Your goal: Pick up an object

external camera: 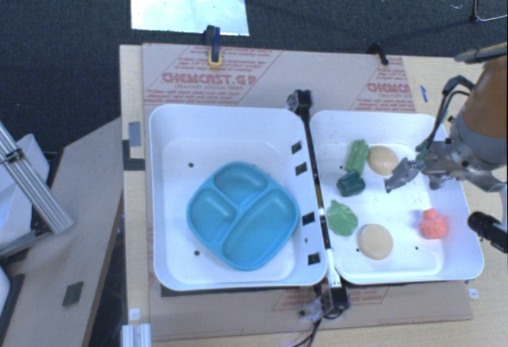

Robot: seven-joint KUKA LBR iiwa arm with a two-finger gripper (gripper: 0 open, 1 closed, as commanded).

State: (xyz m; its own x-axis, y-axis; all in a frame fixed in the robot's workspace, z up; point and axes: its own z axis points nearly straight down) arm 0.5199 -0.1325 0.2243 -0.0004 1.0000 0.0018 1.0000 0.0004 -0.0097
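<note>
Gripper [399, 176] hovers in my right bin [464, 258], just beside the tan ball [382, 159]; I cannot tell its state.

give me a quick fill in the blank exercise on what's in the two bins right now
1. The blue divided plate lies in the ____ bin.
2. The pink object lies in the ____ bin.
3. The number of round beige objects in the right bin is ____.
4. The tool hovers over the ____ bin.

Missing words: left; right; two; right
</note>
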